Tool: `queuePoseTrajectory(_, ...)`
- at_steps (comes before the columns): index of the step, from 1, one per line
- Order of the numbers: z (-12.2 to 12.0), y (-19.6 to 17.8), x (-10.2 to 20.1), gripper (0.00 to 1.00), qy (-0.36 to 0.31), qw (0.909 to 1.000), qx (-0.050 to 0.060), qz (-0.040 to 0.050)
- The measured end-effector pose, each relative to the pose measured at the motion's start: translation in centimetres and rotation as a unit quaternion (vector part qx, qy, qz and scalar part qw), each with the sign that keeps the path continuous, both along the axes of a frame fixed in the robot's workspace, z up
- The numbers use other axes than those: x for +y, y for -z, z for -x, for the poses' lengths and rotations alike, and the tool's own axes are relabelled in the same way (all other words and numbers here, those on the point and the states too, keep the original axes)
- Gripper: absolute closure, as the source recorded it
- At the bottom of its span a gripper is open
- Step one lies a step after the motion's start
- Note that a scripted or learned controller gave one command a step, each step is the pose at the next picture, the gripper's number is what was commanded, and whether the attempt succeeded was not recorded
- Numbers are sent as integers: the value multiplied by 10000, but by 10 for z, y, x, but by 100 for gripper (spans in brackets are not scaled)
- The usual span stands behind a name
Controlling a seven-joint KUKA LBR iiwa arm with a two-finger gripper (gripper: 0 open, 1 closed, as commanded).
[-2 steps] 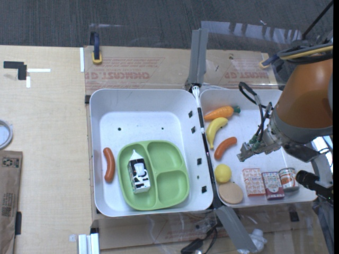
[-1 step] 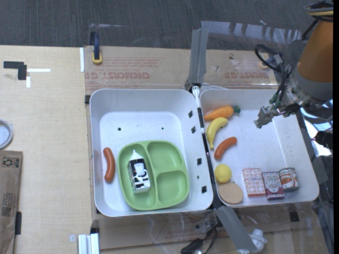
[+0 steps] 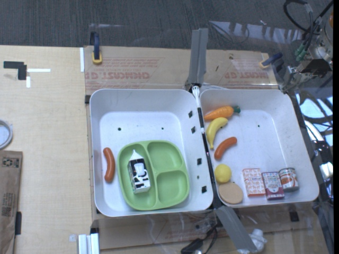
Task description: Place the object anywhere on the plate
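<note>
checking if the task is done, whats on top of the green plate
A small black-and-white carton lies in the green plate's long left compartment. The two right compartments show bare green. Whatever part of the plate floor is under the carton is covered.

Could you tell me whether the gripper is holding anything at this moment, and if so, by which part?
That cannot be told: the arm's end sits at the upper right, with no object seen there. The carton lies on the plate.
</note>
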State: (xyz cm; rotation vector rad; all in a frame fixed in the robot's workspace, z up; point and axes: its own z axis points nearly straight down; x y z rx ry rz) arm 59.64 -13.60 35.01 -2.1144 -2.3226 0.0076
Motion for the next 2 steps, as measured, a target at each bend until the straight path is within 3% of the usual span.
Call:
queuePoseTrajectory(1, -57, -64, -78, 100, 197, 9998, 2, -3)
queuePoseTrajectory(2, -65, -88, -85, 100, 751, 9972, 2, -2)
